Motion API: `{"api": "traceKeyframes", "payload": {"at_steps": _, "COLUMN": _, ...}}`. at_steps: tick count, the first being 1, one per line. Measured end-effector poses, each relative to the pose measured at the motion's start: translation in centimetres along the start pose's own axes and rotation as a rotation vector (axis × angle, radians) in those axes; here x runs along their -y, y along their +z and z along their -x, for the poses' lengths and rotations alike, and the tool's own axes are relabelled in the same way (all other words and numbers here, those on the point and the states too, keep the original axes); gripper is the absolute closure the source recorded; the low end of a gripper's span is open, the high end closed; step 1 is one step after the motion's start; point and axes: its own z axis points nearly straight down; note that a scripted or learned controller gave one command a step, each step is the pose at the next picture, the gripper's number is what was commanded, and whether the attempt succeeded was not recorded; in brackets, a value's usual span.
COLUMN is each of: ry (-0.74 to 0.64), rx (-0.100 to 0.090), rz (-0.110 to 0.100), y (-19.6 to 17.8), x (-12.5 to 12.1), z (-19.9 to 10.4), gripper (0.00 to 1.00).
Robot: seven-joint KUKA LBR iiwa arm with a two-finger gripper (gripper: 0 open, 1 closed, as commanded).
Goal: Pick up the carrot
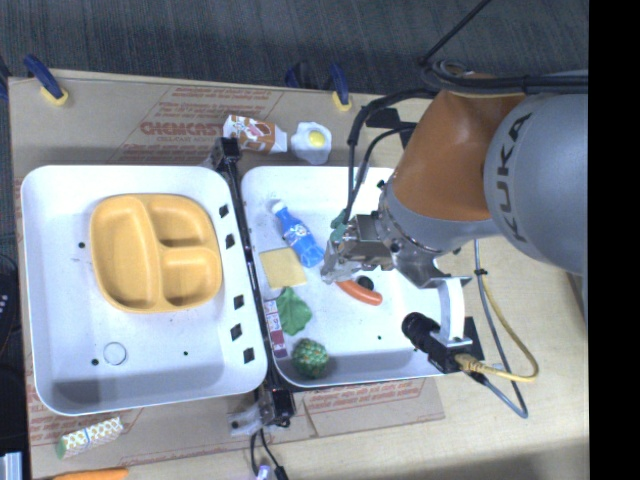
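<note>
Gripper [345, 265] just above carrot [360, 291] – mid right bin [400, 363], rims well off

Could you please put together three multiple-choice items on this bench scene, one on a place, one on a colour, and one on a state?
1. Where does the carrot lie?
A. In the left bin
B. In the right bin
C. On the cardboard outside both bins

2. What colour is the divided tray in the left bin?
A. Yellow
B. Blue
C. Green

3. How does the blue bottle sit?
A. Upright
B. Lying on its side
C. Stacked on the tray

Answers:
1 B: the carrot rests on the right bin's floor, just below the end effector.
2 A: the tray is plainly yellow.
3 B: the bottle lies flat beside the cheese slice.
</note>
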Motion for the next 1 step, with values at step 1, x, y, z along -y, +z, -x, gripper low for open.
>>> {"api": "traceKeyframes", "payload": {"at_steps": 1, "ry": 0.015, "rx": -0.001, "rz": -0.004, "y": 8.66, "x": 0.51, "z": -10.0, "gripper": 1.0}}
